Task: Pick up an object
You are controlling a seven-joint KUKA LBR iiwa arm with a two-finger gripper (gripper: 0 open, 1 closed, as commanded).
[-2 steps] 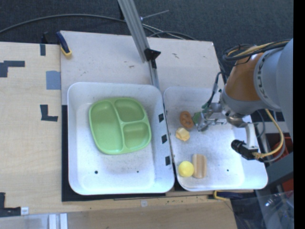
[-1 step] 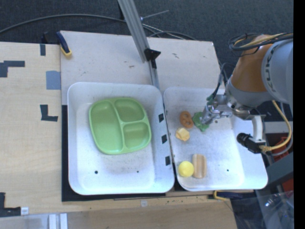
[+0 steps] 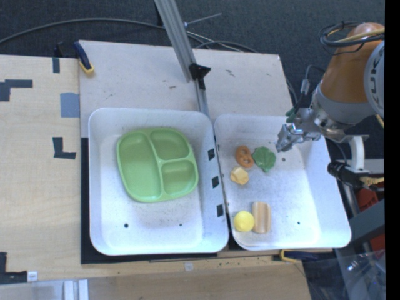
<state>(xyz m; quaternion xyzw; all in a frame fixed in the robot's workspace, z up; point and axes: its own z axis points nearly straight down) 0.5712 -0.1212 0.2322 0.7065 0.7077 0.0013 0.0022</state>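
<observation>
Hovering gripper [image 3: 284, 141] just right of green broccoli piece [image 3: 265, 158] in right bin [image 3: 325, 220], approach step, claw state unclear; next: descend onto it.

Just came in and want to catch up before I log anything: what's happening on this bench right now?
A grey and orange arm reaches in from the right, its gripper low over the right bin, just beside the green toy. Nothing shows between its fingers. An orange piece, two yellow pieces and a tan piece lie in that bin. The left bin holds a green divided plate.
</observation>
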